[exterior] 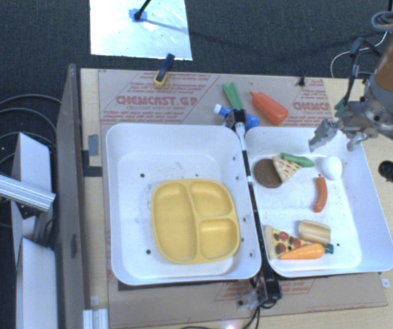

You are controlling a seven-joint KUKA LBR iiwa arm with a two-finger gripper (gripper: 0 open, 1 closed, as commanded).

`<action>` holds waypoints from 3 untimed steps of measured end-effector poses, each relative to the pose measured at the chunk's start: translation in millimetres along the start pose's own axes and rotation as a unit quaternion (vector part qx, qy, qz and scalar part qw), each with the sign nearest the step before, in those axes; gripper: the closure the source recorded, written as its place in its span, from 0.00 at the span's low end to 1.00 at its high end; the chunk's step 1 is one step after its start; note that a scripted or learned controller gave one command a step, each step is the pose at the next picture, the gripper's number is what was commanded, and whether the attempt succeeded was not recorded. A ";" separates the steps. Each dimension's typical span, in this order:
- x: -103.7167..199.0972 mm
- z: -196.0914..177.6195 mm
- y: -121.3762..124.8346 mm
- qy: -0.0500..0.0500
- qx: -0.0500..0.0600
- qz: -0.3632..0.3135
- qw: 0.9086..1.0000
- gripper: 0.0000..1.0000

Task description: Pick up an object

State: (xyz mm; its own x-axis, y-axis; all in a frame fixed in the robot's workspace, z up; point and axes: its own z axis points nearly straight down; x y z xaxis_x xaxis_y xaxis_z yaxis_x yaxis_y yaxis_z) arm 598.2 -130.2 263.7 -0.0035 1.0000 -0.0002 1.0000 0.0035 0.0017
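The white egg lies in the right bin, just below the gripper. The gripper's fingers are spread open and hold nothing. Both bins sit on brown cardboard with red letters reading "CHEMCAST GP". Dark carpet lies behind.
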 end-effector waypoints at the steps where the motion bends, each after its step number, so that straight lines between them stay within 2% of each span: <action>1: -45.3 60.9 1.6 0.000 0.001 0.002 1.000 0.00; 2: -68.4 185.3 -4.8 0.000 0.002 0.002 1.000 0.00; 3: -67.6 168.4 -2.1 -0.001 -0.002 0.001 1.000 1.00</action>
State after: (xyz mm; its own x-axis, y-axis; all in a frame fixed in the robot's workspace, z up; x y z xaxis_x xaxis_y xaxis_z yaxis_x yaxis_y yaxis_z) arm 596.7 -197.8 95.4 -0.0018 1.0000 -0.0017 1.0000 0.0018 0.0055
